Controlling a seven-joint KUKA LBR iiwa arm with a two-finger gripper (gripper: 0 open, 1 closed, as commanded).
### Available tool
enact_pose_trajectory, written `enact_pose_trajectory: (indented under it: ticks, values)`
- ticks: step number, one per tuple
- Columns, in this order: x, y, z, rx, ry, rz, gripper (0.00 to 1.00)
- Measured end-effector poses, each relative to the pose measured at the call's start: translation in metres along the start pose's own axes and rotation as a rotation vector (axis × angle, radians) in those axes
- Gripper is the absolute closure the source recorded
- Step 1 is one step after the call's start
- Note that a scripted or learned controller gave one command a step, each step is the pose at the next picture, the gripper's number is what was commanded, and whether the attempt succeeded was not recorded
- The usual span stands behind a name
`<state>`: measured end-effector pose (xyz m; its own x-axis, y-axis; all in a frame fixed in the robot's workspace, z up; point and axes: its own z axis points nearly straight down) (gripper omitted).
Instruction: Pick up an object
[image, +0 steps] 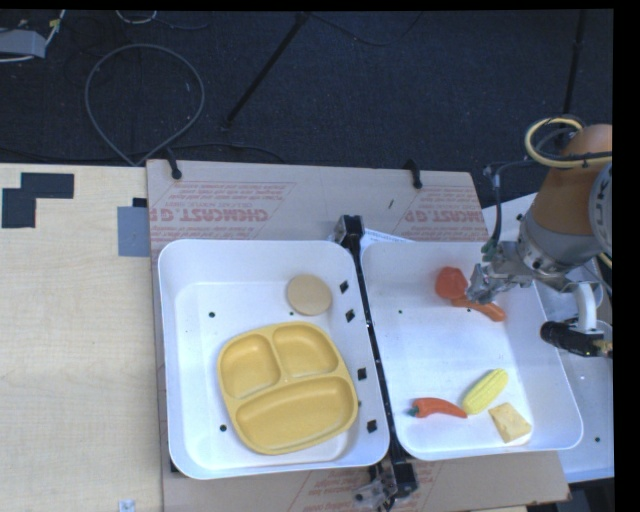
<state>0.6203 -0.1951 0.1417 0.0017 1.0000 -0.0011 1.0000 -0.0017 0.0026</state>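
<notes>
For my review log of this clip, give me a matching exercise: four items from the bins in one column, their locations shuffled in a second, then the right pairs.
Things:
1. yellow divided tray
2. tan round disc
3. corn cob
4. red-orange item

Places:
A. right bin, far side, next to the gripper
B. left bin, near side, taking up much of the floor
C. right bin, near side, between an orange pepper and a pale yellow wedge
D. left bin, just beyond the tray

Pairs: 1-B, 2-D, 3-C, 4-A

Smooth white plastic bins, a glossy yellow plastic tray, matt cardboard beneath.
</notes>
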Motion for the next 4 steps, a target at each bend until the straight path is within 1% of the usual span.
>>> enact_pose_trajectory:
  ticks: [1,2,3,4]
  values:
    - [0.001,-0.004,-0.062,-0.002,0.000,-0.003,1.00]
    - [0.004,-0.006,-0.106,-0.001,0.000,-0.004,1.00]
    - [0.004,-0.006,-0.125,0.002,0.001,-0.004,1.00]
    - [0.057,-0.011,-0.107,0.007,0.004,-0.006,1.00]
